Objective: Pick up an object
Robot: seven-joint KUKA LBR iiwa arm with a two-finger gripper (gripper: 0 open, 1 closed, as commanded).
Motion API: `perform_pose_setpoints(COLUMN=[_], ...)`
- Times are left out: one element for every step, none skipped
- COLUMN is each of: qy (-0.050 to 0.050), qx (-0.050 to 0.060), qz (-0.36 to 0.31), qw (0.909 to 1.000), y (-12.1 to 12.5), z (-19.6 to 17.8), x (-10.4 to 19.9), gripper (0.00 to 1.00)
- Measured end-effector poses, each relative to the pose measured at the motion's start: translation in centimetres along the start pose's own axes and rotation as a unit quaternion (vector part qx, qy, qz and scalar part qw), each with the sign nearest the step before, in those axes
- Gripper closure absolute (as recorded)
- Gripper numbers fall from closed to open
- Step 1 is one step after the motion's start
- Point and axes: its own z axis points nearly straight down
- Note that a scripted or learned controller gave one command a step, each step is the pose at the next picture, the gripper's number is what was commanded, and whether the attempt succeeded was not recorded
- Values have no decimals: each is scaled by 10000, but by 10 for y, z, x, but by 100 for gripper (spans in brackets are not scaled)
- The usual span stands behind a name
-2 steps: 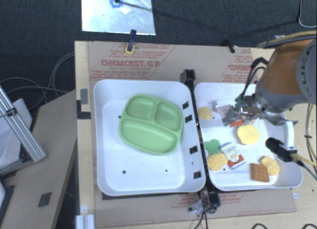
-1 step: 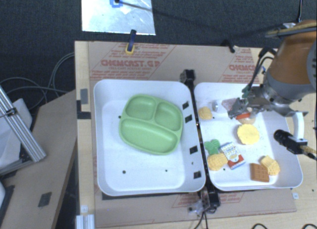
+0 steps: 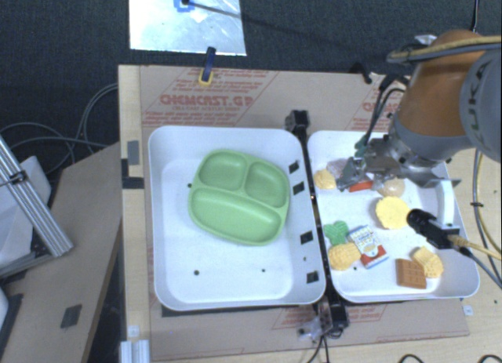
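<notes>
The right bin point(image 3: 463, 275) holds several toy foods. Among them are a yellow round piece point(image 3: 324, 179), a red strip point(image 3: 361, 186), a beige ball point(image 3: 390, 187), a yellow disc point(image 3: 392, 213), a green piece point(image 3: 336, 232), a small carton point(image 3: 367, 245), a round cookie point(image 3: 343, 256), a brown cracker point(image 3: 410, 273) and a yellow cracker point(image 3: 427, 262). My gripper point(image 3: 354, 172) hangs low over the bin's upper part, just above the red strip and beside a pale pinkish item point(image 3: 339, 169). The arm's body hides the bin's far right corner.
A green divided plate point(image 3: 239, 195) lies in the left bin point(image 3: 172, 275). A black divider point(image 3: 310, 197) with clips runs between the bins. A black cylinder point(image 3: 427, 226) on the arm juts over the right bin. Cables trail at the right edge.
</notes>
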Motion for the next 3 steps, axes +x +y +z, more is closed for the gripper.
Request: perform_pose_setpoints(qy=[0, -4, -6], qx=[7, 10, 1], qz=[6, 13, 15], qw=[10000, 10000, 10000], y=[-18, -24, -25], z=[17, 18, 15], x=[54, 67, 70], gripper=[100, 100, 100])
